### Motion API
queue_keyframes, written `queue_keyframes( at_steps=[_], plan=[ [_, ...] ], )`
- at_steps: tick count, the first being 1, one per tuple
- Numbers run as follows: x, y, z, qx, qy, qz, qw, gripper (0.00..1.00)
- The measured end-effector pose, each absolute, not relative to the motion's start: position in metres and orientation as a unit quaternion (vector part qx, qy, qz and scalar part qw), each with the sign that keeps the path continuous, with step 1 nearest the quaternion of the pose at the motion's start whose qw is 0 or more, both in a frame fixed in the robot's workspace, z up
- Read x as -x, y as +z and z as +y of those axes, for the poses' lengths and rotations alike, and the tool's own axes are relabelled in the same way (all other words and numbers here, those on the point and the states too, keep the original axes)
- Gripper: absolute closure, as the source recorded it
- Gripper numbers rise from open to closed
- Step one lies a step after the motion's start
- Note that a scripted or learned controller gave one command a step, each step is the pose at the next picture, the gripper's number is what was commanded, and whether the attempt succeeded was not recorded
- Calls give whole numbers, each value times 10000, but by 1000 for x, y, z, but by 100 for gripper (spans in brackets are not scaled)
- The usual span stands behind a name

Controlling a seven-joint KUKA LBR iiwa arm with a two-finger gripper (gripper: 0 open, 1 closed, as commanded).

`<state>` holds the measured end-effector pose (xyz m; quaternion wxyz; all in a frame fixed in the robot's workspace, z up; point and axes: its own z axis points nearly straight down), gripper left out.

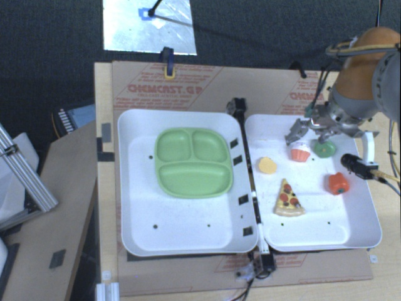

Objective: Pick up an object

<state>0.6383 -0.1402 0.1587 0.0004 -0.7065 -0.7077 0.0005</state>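
White plastic forms two shallow bins set side by side. A green divided plate (192, 163) is seen in the left bin (138, 231). In the right bin (360, 227) lie a pizza slice (289, 199), a yellow round piece (267, 165), a pink cupcake (300, 153), a green toy (324, 148) and a red-orange toy (338, 184). The gripper (306, 130) is positioned just above the cupcake, fingers spread, nothing gripped between them.

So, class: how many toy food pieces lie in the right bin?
5. Yellow round piece near the left wall; pizza slice below it; pink cupcake and green piece under the gripper; red-orange piece at right. The arm may hide more.
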Motion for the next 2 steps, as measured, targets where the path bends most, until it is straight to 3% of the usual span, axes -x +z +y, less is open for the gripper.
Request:
queue_keyframes(
  at_steps=[1,2],
  plan=[
    [-634,116,-144,7066,-3,-7076,-8,0],
    [-636,129,-145,7064,-13,-7078,-25,100]
  ],
)
